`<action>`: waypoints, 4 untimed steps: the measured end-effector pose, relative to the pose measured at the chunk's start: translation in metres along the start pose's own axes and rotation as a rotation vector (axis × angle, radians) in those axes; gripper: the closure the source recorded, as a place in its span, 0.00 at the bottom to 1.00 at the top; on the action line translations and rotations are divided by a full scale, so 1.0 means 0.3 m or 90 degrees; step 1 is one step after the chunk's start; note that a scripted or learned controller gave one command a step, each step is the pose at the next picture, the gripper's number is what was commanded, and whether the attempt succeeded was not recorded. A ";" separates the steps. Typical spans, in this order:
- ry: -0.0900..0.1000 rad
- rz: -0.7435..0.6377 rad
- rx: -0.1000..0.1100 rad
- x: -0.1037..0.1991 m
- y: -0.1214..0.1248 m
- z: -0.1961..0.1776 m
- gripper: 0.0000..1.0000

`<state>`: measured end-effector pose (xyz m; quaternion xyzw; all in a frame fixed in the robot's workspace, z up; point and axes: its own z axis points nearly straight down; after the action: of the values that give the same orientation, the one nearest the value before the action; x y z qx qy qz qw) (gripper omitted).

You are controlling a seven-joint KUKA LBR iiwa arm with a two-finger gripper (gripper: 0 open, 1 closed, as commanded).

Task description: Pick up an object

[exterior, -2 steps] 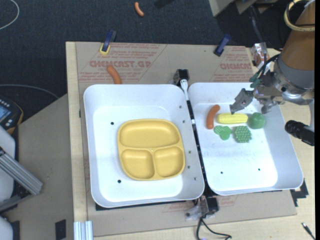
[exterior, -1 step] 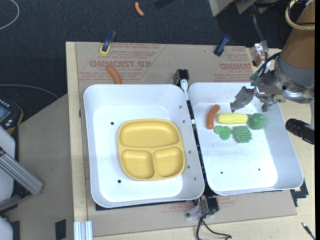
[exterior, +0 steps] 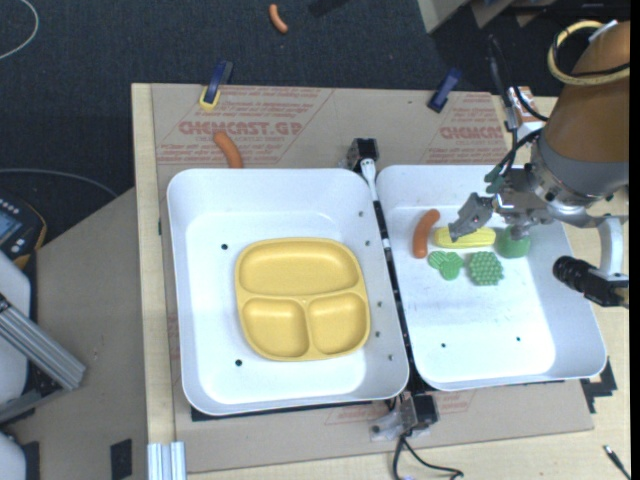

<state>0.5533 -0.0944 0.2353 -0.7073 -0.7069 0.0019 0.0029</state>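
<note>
The yellow toy (exterior: 466, 238) lies in the right bin (exterior: 500, 353), touching the orange sausage (exterior: 425, 232) and near two green toys (exterior: 468, 266). My gripper (exterior: 470, 222) hangs just over it. I cannot tell whether my jaws are open or closed.

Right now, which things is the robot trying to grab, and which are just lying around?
For the job (in the right bin, under the gripper):
- yellow piece
- orange sausage
- two green toys

Just lying about:
- yellow divided plate in the left bin
- orange sausage on the cardboard
- orange bit on the floor
</note>
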 end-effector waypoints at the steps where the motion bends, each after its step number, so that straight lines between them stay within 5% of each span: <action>1: 0.000 0.000 0.000 -0.016 -0.019 0.154 0.00; 3: 0.001 0.000 0.001 -0.008 -0.004 0.482 0.00; 4: -0.001 0.001 -0.005 -0.010 0.002 0.435 1.00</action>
<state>0.5528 -0.0972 0.1049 -0.7079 -0.7063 -0.0003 -0.0001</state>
